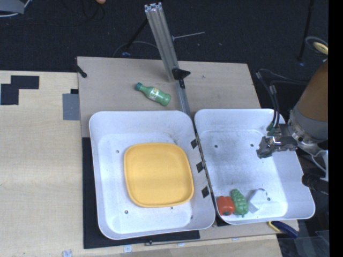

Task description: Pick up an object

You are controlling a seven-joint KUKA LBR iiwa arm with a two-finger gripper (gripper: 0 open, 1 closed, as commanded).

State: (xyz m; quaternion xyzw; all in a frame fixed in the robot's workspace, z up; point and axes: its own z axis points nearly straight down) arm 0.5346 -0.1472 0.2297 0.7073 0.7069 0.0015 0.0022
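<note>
In the right bin [236, 143], near its front edge, lie a red object [225, 205], a green bumpy object [239, 202] and a pale grey-white object [257, 199], close together. My gripper [266, 148] hangs over the right part of that bin, well behind those objects and apart from them. Nothing shows between its dark fingers. A yellow square plate [158, 174] fills the middle of the left bin [107, 138].
A green bottle [153, 93] lies on the bench behind the left bin. A slanted aluminium rail [165, 36] rises from the seam between the bins. Black clips [199, 166] line that seam. The arm's body stands at the right edge.
</note>
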